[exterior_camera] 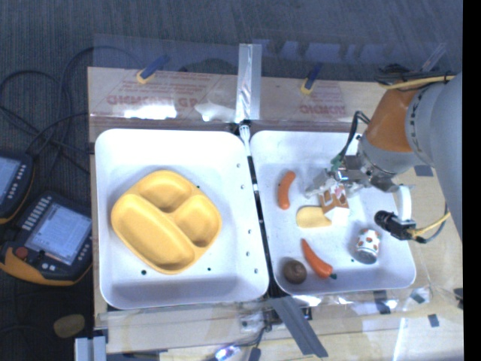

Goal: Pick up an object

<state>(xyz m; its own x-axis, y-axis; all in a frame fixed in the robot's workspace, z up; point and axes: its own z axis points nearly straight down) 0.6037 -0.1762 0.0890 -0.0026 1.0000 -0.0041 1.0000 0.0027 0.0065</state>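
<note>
camera view: gripper [336, 189] low in right bin [391, 277], over small red-and-white box [335, 200]; finger state impossible to tell. nearby: pale yellow piece [313, 217], two orange sausages [285, 189] [316, 258], brown ball [294, 271], spotted can [367, 245]. left bin [113, 277]: yellow divided tray [165, 220].

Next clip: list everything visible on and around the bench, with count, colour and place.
Bins: 2, white, side by side on the bench.
Divided plate: 1, yellow, left bin.
Sausages: 2, orange-red, right bin; one upper left, one lower middle.
Round item: 1, brown, right bin's front left.
Pale lump: 1, yellowish, right bin's centre.
Small packet: 1, red and white, beside the lump.
Can: 1, white and red, right bin's lower right.
Handheld pendants: 2, dark and orange, left of the bench.
Arm: 1, grey with orange band, from the right.
End effector: 1, over the packet.
</note>
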